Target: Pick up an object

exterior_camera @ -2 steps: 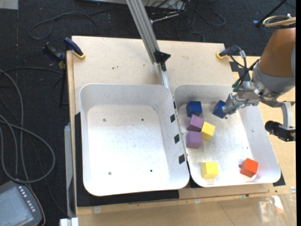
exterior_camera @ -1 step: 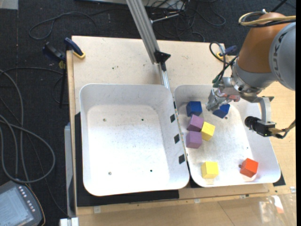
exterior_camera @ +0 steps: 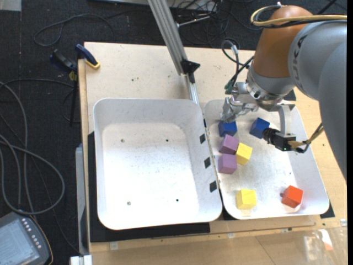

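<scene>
I have one view, the overhead camera, looking down on the bench (exterior_camera: pixel 138 65) at a slant; two white bins sit side by side on it, the left bin (exterior_camera: pixel 110 115) filling the middle of the frame and the right bin (exterior_camera: pixel 311 175) at centre right.

I count seven cubes, all in the right bin: two blue, two purple, two yellow, one orange. The first blue cube (exterior_camera: pixel 227 128) lies near the bin's upper left; the second blue cube (exterior_camera: pixel 258 127) sits to its right, apart from it. The upper purple cube (exterior_camera: pixel 230 144) is just below the first blue one; the lower purple cube (exterior_camera: pixel 227 163) is directly under that, very close. One yellow cube (exterior_camera: pixel 244 153) sits just right of the purple pair, seemingly touching the upper one; the other yellow cube (exterior_camera: pixel 246 198) is near the bin's lower edge; the orange cube (exterior_camera: pixel 292 196) is at the lower right.

The arm (exterior_camera: pixel 309 43) comes in from the upper right of the frame, orange band above the wrist; the gripper (exterior_camera: pixel 230 114) hangs just above the first blue cube, at that cube's top edge. From here I cannot tell how its tips are set, and I see no cube lifted off the bin floor.
</scene>
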